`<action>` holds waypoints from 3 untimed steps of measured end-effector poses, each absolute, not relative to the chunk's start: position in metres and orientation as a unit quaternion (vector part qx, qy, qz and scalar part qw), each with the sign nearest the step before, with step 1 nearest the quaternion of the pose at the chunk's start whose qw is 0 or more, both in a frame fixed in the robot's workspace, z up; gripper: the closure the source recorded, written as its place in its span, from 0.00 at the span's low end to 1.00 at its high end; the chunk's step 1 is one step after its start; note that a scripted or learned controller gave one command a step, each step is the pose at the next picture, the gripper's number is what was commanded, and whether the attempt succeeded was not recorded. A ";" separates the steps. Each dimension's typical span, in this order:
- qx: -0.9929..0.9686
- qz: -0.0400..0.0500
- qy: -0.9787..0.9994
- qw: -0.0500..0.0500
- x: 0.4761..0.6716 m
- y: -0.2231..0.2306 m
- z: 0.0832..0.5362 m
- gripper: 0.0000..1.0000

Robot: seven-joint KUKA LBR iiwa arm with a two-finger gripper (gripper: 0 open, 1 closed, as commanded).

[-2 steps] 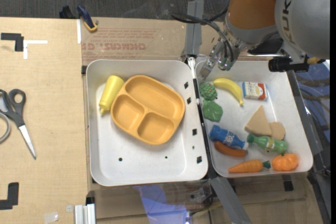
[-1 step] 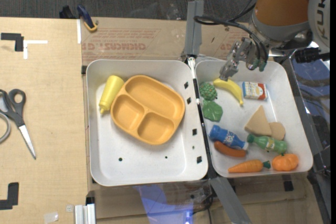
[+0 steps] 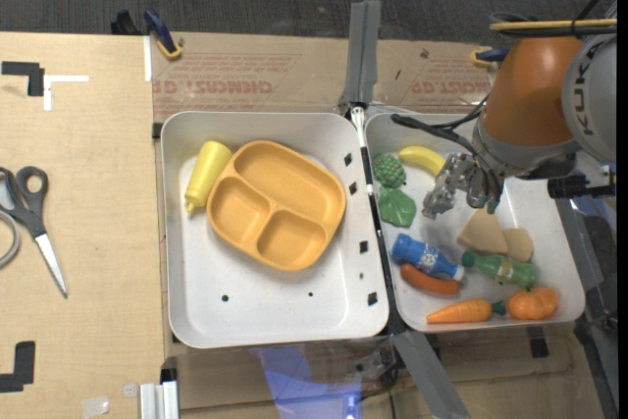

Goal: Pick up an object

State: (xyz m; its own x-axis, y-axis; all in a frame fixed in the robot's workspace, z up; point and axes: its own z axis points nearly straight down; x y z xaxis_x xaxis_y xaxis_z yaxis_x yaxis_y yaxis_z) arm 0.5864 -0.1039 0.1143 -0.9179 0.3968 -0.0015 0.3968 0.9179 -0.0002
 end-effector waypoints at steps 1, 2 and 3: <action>0.052 0.000 0.999 0.001 0.553 -0.140 0.141 1.00; 0.052 0.000 0.999 0.001 0.553 -0.140 0.141 0.00; 0.107 0.000 0.994 -0.002 0.644 -0.126 0.098 0.00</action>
